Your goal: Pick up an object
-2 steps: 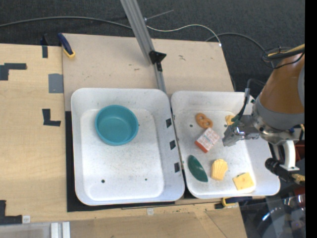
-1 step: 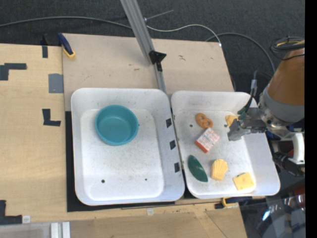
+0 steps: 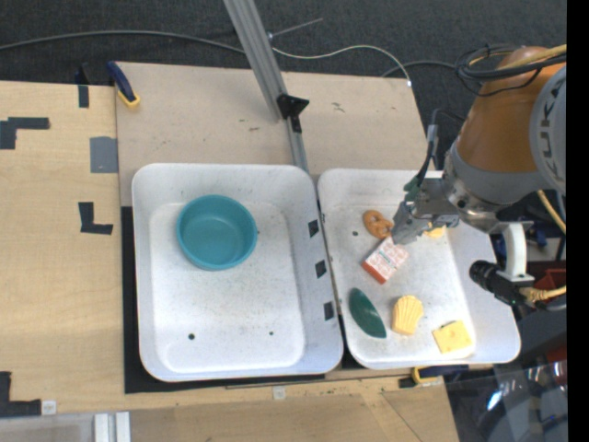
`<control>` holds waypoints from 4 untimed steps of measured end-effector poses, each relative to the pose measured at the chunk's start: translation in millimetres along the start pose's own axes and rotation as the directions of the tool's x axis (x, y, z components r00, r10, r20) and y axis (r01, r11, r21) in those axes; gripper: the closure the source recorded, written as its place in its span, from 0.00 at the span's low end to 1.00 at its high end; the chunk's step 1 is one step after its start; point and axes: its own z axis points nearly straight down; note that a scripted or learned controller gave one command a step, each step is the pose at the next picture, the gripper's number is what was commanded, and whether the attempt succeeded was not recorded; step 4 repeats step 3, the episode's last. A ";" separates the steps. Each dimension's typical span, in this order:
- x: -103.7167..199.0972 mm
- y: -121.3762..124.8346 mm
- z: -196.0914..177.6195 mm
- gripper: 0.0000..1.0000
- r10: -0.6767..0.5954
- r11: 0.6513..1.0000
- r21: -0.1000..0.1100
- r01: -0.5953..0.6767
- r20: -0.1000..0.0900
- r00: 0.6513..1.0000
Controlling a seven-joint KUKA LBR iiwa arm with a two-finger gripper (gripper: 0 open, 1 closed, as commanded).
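My gripper (image 3: 406, 227) hangs over the right bin (image 3: 479, 274), near its upper middle. Just below and left of it lies a small red and white box (image 3: 385, 261). A brown rounded piece (image 3: 375, 222) sits right beside the gripper on its left. Lower in the same bin lie a dark green leaf-shaped piece (image 3: 366, 313), a yellow ridged piece (image 3: 408, 314) and a yellow block (image 3: 452, 336). A bit of yellow (image 3: 436, 233) peeks out from under the wrist. I see nothing held.
The left bin (image 3: 156, 330) holds a teal bowl (image 3: 216, 232). A slanted metal pole (image 3: 262, 53) rises behind the bins. Cables run across the dark floor at the back. The grey and orange arm (image 3: 506, 145) covers the right bin's upper right corner.
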 end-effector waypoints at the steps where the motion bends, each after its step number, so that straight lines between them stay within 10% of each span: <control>1: 49.8 26.9 16.6 1.00 0.000 1.000 0.002 0.000 0.001 1.000; 4: 131.1 69.4 19.6 1.00 0.001 1.000 0.000 -0.001 0.001 1.000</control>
